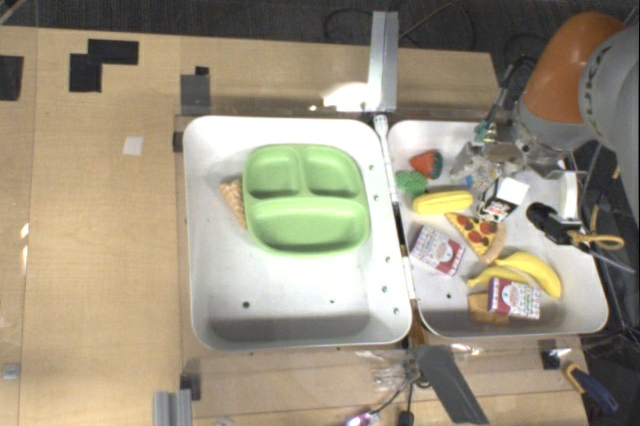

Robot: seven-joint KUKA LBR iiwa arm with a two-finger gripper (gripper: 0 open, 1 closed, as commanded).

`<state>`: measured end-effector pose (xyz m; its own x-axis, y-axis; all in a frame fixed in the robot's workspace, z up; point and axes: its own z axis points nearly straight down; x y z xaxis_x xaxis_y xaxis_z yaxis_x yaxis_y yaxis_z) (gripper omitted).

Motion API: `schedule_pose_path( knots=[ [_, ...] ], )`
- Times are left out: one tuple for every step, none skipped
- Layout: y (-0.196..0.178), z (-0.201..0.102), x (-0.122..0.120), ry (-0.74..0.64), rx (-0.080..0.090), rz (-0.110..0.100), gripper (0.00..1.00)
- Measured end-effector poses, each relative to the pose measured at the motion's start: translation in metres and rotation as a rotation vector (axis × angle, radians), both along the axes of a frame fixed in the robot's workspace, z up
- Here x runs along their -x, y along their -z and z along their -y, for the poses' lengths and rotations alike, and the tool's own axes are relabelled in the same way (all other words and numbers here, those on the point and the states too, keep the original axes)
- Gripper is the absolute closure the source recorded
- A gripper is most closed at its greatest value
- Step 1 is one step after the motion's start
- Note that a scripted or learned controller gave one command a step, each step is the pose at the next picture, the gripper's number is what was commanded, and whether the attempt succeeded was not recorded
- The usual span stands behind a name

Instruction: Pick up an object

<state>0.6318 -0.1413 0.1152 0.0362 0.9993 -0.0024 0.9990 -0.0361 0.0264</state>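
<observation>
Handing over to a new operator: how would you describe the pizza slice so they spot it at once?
Look in the right bin, near its middle. The pizza slice lies just below the upper banana, right of the pink carton. It is the only triangle, orange with dark spots.

Matt green plastic tray (304, 197), glossy white bins (290, 314), pale wood bench (90, 244).

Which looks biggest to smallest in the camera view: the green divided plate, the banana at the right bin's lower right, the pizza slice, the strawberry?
1. Green divided plate, by far the largest.
2. Banana.
3. Pizza slice, a little smaller than the banana.
4. Strawberry, the smallest.
All lie at a similar depth, so the order looks reliable.
</observation>
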Motion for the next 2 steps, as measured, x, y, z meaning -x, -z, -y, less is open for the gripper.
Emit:
schedule_pose_path(
  knots=[
    [0.024,-0.016,0.029,-0.031,0.0,-0.011,0.0],
    [0.023,-0.045,0.064,-0.092,0.001,-0.008,0.0]
  ],
)
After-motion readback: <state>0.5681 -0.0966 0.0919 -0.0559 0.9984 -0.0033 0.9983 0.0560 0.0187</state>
